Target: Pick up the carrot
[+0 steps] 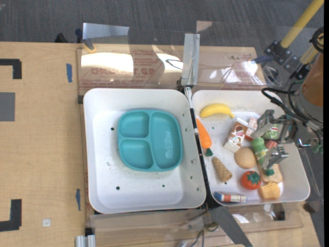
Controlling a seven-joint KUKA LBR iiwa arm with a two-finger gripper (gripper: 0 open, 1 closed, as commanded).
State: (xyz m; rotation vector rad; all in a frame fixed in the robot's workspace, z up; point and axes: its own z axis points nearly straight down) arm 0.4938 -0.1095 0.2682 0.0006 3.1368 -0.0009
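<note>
The carrot (203, 135), orange with a green stub at its near end, lies along the left wall of the right bin (303, 189), just below the banana (216, 110). My gripper (269, 138) hangs over the right side of that bin, well to the right of the carrot. It is open, its fingers spread above a green toy (259, 149) and a red-and-white packet (274, 133). Nothing is held between them. The milk carton (236, 136) and bread roll (245, 158) lie between the gripper and the carrot.
A teal divided plate (150, 140) sits in the left bin (103, 189). An ice cream cone (222, 169), tomato (251, 179), cheese wedge (270, 191) and a small tube (231, 196) crowd the near part of the right bin. A metal divider (197, 138) separates the bins.
</note>
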